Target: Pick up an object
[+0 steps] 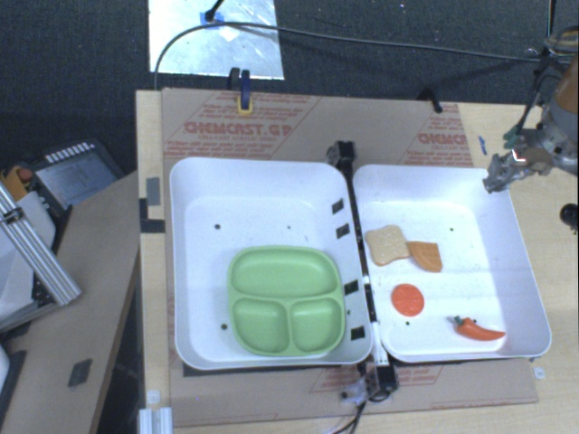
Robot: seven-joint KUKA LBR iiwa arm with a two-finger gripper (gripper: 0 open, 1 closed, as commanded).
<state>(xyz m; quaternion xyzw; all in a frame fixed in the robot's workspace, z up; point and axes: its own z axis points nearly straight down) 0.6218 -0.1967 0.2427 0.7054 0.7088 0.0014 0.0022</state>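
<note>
Objects for picking: four small food-shaped items lay in the right shallow white bin (507, 242), all on its floor, none lifted.
Bread: a pale tan slice-shaped piece (387, 243) sat near the bin's left wall, touching or just beside the next item.
Wedge: an orange-brown flat wedge (426, 255) lay immediately right of the bread.
Disc: a flat red-orange round disc (407, 299) rested below the bread, apart from it.
Carrot: a small orange carrot-shaped toy with a dark stem end (477, 330) lay near the bin's front right corner.
Gripper: the grey two-finger gripper (499, 177) hung over the right bin's far right corner, well apart from all four items; nothing was seen between its fingers, and whether they were spread or pressed together could not be told.
Arm: grey links (552, 138) entered from the right edge.
Left bin: the second white bin (208, 197) held a light green plastic tray with three compartments (286, 299) toward its front.
Divider: black clips (344, 231) ran along the seam between the bins.
Surface: brown printed cardboard sheet (298, 120) lay under both bins on a light wooden bench (99, 269).
Room: dark carpet (72, 52) beyond the bench, with a shiny metal plate (217, 34) and a dark cable (380, 42) across it; a dark device (77, 177) sat at left.
</note>
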